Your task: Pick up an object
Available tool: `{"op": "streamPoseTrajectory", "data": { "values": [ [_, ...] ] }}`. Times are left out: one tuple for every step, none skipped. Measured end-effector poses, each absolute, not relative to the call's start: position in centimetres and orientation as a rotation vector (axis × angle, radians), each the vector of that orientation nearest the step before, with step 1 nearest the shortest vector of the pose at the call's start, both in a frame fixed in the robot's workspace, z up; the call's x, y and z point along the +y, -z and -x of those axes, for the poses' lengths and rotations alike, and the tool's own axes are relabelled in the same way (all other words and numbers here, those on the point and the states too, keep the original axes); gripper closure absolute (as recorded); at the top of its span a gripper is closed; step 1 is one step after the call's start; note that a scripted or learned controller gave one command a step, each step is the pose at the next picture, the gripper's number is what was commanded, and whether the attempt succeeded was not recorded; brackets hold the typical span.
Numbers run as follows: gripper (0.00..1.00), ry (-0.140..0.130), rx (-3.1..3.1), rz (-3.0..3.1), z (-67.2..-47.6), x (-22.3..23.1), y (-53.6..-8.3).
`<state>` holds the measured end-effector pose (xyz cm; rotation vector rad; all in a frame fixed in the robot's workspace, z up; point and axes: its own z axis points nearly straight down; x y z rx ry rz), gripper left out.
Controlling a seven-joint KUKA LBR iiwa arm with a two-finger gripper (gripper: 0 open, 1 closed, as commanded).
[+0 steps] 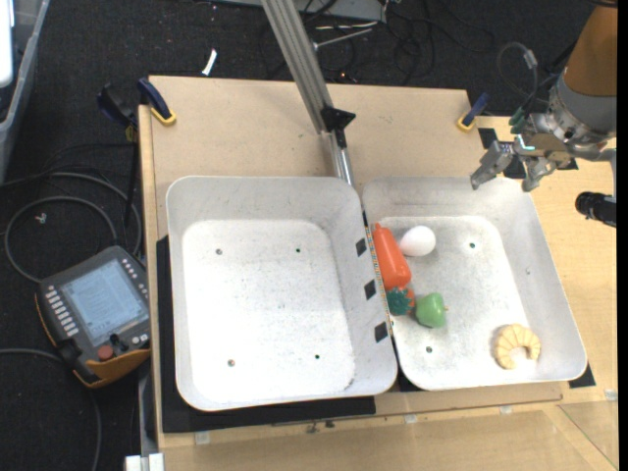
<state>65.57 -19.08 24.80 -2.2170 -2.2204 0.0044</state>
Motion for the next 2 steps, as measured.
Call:
{"op": "streamPoseTrajectory", "data": {
  "values": [
    [0.00,-0.002,-2.224,2.217,-65.6,-19.0,-25.1],
    [0.00,-0.006,-2.217,2.220,-65.4,-20.0,-19.4]
  ]
}}
